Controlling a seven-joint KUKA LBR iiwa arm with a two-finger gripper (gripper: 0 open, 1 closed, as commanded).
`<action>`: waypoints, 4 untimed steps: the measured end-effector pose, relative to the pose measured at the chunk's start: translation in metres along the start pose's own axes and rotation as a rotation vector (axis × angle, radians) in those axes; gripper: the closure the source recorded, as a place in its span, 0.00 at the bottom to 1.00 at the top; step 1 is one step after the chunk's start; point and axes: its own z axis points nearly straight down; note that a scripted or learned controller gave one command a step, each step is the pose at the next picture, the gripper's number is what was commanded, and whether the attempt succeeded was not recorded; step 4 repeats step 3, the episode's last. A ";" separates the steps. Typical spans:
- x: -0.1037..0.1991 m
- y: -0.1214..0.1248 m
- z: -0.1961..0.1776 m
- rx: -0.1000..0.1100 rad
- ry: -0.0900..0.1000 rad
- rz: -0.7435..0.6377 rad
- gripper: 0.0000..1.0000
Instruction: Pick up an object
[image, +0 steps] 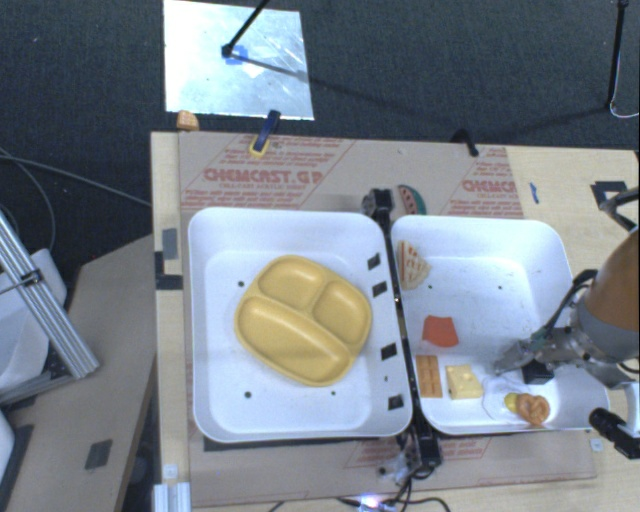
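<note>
Bins are set side by side on the bench. In the left bin (215, 300) a yellow divided plate (303, 318) is laid flat, tilted a little off the bin's lines. In the right bin (500, 245) several small food pieces are scattered: a tan wedge (411, 266) is seen near the upper left corner, a red-orange piece (440, 331) lies below it, a brown cracker-like strip (429, 376) and a pale yellow cube (463, 381) are placed just beside each other near the front wall, and an orange-brown lumpy item (529, 407) (possibly a pastry) is found further right. The gripper (520, 358) is positioned low over the right bin, between the cube and the lumpy item; nothing is seen held, and its spread cannot be told.
</note>
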 end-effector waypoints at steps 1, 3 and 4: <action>0.000 0.006 -0.011 -0.009 -0.004 -0.003 1.00; 0.197 0.053 -0.105 -0.015 -0.002 -0.014 1.00; 0.197 0.053 -0.105 -0.015 -0.002 -0.014 1.00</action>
